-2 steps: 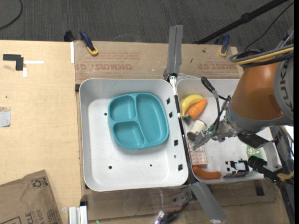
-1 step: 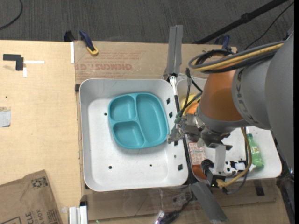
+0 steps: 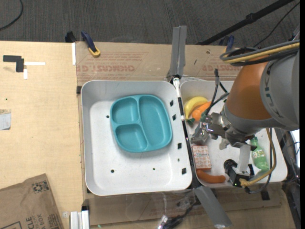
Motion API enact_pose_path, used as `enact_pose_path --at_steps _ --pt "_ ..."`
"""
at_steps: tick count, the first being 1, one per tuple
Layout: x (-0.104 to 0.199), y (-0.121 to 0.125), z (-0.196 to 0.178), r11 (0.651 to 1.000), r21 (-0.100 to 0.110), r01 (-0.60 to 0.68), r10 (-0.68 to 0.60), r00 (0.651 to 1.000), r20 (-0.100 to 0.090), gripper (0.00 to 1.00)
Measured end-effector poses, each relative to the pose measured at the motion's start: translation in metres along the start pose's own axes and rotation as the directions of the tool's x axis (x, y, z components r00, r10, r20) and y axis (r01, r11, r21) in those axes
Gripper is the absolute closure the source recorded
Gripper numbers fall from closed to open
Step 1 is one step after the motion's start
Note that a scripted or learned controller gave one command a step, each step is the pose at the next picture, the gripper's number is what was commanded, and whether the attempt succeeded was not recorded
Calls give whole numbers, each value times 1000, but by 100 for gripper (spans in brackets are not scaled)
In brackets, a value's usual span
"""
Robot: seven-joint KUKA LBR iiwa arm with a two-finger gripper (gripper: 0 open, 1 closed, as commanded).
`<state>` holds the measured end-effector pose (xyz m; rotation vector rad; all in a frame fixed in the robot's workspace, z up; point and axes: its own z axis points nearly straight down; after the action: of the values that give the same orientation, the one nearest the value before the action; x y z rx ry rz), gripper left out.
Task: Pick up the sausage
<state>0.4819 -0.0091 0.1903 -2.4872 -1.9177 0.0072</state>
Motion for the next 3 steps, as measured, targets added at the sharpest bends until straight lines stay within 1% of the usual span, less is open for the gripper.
enact_pose_path --at_steps 1,2,3 --pt "85 -27 0 994 0 -105 105 994 0 0" --pt "35 -14 0 882 0 -472 472 882 1 0" --pt "88 25 0 803 0 -596 596 803 2 0"
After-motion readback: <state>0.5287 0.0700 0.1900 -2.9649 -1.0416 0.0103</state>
